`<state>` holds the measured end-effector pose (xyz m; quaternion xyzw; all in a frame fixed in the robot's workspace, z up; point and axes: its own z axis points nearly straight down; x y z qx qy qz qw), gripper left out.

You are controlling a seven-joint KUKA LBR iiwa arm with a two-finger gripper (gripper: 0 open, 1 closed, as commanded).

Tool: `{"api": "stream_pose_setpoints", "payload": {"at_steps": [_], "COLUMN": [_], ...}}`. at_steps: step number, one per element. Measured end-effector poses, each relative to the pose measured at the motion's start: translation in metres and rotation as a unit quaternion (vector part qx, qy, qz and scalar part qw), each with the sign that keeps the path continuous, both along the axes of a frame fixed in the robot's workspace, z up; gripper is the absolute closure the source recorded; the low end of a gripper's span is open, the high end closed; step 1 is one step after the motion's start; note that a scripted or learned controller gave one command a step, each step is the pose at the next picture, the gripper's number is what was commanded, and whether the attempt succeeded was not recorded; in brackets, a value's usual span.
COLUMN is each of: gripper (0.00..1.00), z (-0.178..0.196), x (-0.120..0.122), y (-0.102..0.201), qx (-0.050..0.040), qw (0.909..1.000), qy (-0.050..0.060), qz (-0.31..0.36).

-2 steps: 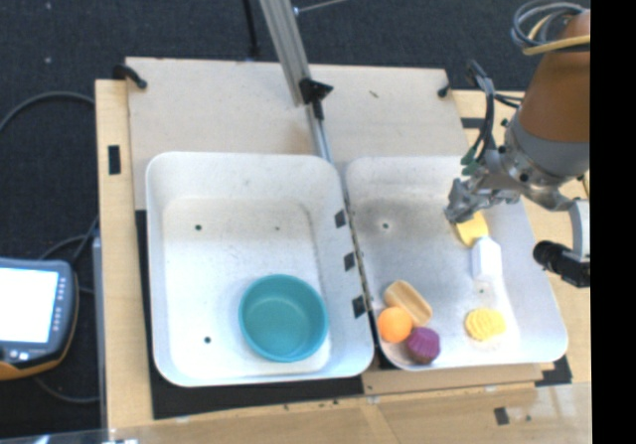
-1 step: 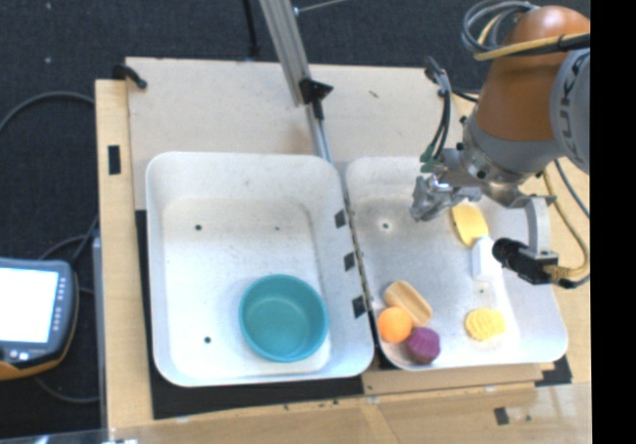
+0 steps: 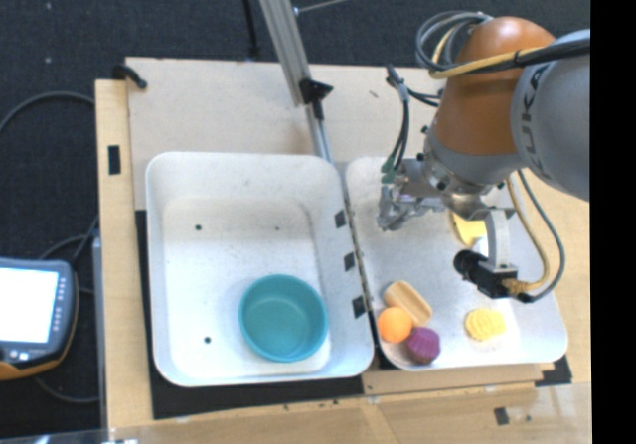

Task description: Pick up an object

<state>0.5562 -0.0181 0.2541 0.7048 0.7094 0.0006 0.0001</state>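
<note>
Tabletop carries two white bins; landmark for all places below = the divider where the bins meet, approx. mid-frame.

Left bin, on the side of the divider away from the arm: holds a teal bowl, upright, near the front wall, a little off the divider. Nothing else in it that can be made out.

Right bin, arm side of the divider: arm hangs over its back half, jaws just beside the divider, low over bare bin floor. Jaw state: cannot tell, fingers lost in wrist clutter and cables. No item seen between them.

Candidate objs, all toward the front of the right bin, i.e. nearer the camera than the jaws:
- tan block, close to the divider, long axis slanting away from the divider toward the front wall.
- yellow ridged piece, well off the divider.
- orange ball, just beside the divider, touching or nearly touching the tan block.
- purple ball, at the front wall, next to the orange ball.

Yellow item partly hidden under the wrist; ID unclear.

Judgement: nearest pick = tan block, straight frontward from the jaws along the divider; a grip across its short side looks best.
</note>
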Motion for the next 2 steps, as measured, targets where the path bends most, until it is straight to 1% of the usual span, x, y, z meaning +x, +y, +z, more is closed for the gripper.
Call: {"api": "stream_pose_setpoints", "payload": {"at_steps": [1, 2], "gripper": [1.00, 1.00], "z": [0.008, -0.008], "x": [0.002, -0.002], "y": [0.054, 0.108], "qx": [0.0005, 0.0000], "qw": [1.0000, 1.0000], "qy": [0.000, 0.001], "qz": [0.001, 0.000]}}
